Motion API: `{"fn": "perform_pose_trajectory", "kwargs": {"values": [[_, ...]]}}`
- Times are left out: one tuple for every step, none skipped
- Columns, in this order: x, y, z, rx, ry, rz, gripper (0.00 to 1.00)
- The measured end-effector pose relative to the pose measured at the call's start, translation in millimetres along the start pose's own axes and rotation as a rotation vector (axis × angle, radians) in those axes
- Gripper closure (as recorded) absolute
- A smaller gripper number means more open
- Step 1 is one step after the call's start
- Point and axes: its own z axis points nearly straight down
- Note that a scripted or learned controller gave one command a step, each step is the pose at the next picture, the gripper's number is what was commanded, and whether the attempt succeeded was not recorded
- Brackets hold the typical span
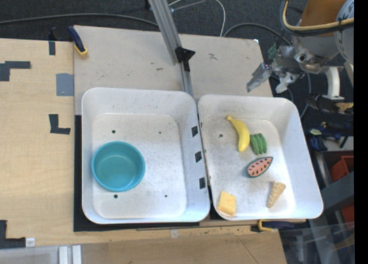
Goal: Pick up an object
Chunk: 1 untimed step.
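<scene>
The right bin holds several toy foods. A yellow banana lies near its middle, with a green vegetable right beside it. Below them rest a watermelon slice, a tan ice cream cone and a yellow cheese wedge. My gripper hangs above the bin's far right corner, beyond the rim, open with nothing between its fingers. It is well apart from every object.
The left bin contains a teal bowl at its front left. A grey metal pole slants down to the divider between the bins. Cables run across the dark floor behind the bench.
</scene>
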Motion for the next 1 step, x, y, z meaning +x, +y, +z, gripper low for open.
{"fn": "perform_pose_trajectory", "kwargs": {"values": [[-0.1, 0.0, 0.0, 0.000, -0.001, 0.000, 0.00]]}}
